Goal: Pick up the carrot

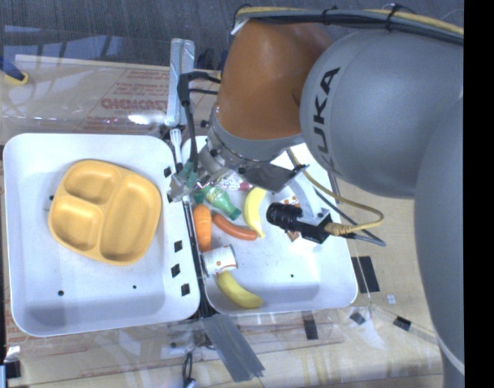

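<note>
My hand (187,181) is hanging over the upper left corner of the right shallow white plastic bin (335,285), right at the wall where the two bins are meeting. My wrist is hiding it from above, so I cannot tell whether it is apart or together.

The stubby, smooth orange tapered carrot (203,226) is lying just below my hand in the frame. It is running up and down, and its long side is crowding the bin's left wall, leaving hardly any room on that side. I cannot tell whether my hand is touching its upper end.

A slim, glossy orange-red tapered piece (234,228) is slanting away from the carrot's right side. A curved yellow plastic banana (255,211) is resting against that piece's far end. A small green crinkled item (217,196) is sitting between my hand and that banana. A short white cylinder (222,259) is lying just below the carrot, and a second yellow banana (238,291) is curving along the lower rim.

The lower right of this bin's floor is showing bare white.

The left white bin (36,297) is holding a matte yellow rounded three-compartment plate (107,211), with bare floor ringing it. The pale tabletop (396,273) is showing beyond the right bin's rim.
</note>
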Available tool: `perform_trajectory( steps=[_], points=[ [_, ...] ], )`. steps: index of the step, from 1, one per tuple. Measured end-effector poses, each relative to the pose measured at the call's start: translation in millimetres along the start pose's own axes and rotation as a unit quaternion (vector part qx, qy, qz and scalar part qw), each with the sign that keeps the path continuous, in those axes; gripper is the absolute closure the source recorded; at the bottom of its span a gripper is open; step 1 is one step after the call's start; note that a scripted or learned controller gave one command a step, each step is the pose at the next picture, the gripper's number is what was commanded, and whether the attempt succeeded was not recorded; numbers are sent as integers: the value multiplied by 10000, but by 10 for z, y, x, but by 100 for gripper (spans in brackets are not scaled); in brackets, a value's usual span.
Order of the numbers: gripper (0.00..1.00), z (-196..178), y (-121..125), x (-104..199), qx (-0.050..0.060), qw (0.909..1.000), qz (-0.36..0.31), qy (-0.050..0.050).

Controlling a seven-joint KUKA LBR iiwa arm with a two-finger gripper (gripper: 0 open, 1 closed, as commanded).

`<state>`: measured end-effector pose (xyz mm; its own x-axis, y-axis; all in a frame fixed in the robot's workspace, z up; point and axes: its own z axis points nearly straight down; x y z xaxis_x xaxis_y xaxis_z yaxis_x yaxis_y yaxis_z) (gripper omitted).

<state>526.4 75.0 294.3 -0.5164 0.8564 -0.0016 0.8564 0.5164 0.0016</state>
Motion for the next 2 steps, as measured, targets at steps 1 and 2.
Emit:
perform_trajectory(
  steps=[1,2],
  points=[
    [0,1,0,2,1,10000,-1,1],
    [0,564,424,492,42,9883,1522,13]
  ],
)
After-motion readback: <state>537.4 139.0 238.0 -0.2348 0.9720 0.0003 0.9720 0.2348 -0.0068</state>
